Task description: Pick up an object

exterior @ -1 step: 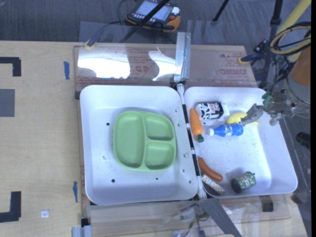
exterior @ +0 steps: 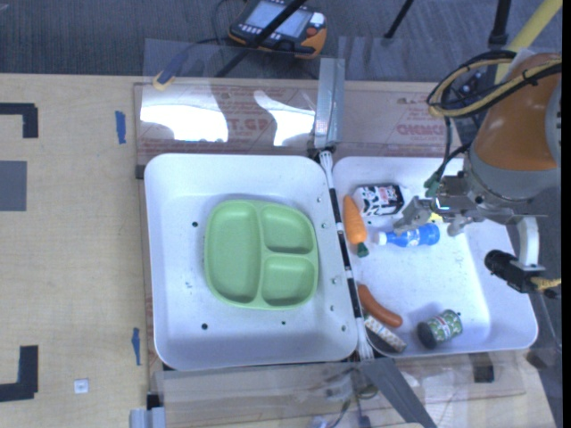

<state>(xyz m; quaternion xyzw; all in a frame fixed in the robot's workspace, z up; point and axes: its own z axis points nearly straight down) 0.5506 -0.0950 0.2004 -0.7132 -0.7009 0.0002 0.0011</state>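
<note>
Though the tool (exterior: 434, 210) hangs over the right bin (exterior: 508, 324), just beside the blue bottle (exterior: 412, 236), nothing is lifted yet; open or shut I cannot tell. Grasp & lift are left, approx. all the work.

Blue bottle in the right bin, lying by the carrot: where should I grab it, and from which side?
Probably take the blue bottle across its blue middle, coming straight down from above. It lies flat, its white cap pointing at the carrot, with bare bin floor along its near side. The claw is right by it.
</note>
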